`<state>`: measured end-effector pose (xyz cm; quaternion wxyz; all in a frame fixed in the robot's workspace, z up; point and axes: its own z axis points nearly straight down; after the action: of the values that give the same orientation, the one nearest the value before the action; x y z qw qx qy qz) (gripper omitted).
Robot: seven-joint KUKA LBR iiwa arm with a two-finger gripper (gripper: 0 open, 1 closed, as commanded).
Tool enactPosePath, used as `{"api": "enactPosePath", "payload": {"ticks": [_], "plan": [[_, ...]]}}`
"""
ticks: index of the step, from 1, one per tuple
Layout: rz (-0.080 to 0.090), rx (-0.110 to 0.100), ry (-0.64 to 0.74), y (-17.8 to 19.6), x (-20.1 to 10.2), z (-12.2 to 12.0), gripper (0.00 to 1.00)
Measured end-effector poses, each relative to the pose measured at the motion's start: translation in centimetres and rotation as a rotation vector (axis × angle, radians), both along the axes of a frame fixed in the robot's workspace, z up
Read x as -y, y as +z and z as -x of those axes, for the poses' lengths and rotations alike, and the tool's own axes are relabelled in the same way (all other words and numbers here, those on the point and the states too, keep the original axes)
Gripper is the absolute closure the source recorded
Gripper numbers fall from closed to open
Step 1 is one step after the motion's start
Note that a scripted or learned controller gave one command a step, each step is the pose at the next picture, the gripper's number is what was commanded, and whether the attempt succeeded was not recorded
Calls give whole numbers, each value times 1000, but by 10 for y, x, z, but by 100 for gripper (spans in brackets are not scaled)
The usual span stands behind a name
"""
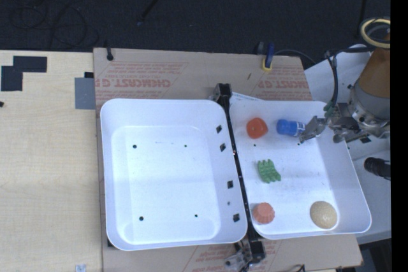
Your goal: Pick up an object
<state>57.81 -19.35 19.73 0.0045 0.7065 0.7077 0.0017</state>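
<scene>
The right bin holds several small things. At its far end lie an orange-red round piece and a blue cylinder. A green ridged block lies in the middle. At the near end are a salmon-red round piece and a beige ball. My gripper reaches in from the right over the bin's far end, its tip just right of the blue cylinder. I see nothing held in it.
The left bin stands beside the right one, with a black divider strip between them. Both rest on a cardboard sheet. A blue and yellow clip sits at the cardboard's far edge.
</scene>
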Motion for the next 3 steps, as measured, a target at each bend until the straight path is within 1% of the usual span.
{"api": "enactPosePath", "payload": {"ticks": [1,2,3], "plan": [[-6,-6,-1,-110,-54,35,0],[-5,-13,-4,-92,-43,84,0],[-3,-9,-1,-78,-28,56,0]]}}
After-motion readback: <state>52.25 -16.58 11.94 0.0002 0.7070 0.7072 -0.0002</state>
